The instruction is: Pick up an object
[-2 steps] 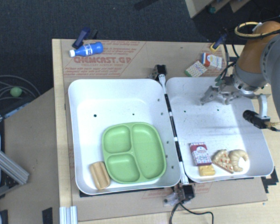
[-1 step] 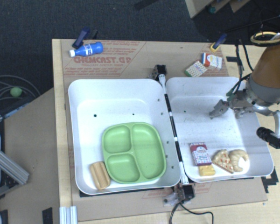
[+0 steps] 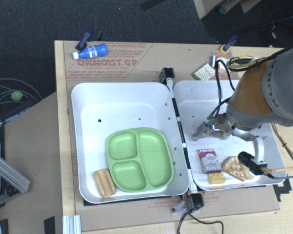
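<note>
The grey arm (image 3: pixel 283 82) reached in from the right, with its orange band (image 3: pixel 249 91) at the lower end. The gripper (image 3: pixel 203 130) pointed left and down, held low.

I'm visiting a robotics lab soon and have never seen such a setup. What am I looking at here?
One camera, fixed above a bench, looks down at a slant. The grey and orange machine reaching in from the right is a robot arm; its gripper is over the right white bin, which holds a small red box, a yellow block and a toy pizza slice. The left white bin holds a green divided plate and a tan bread-like piece. The gripper appears to hold nothing yet.
</note>
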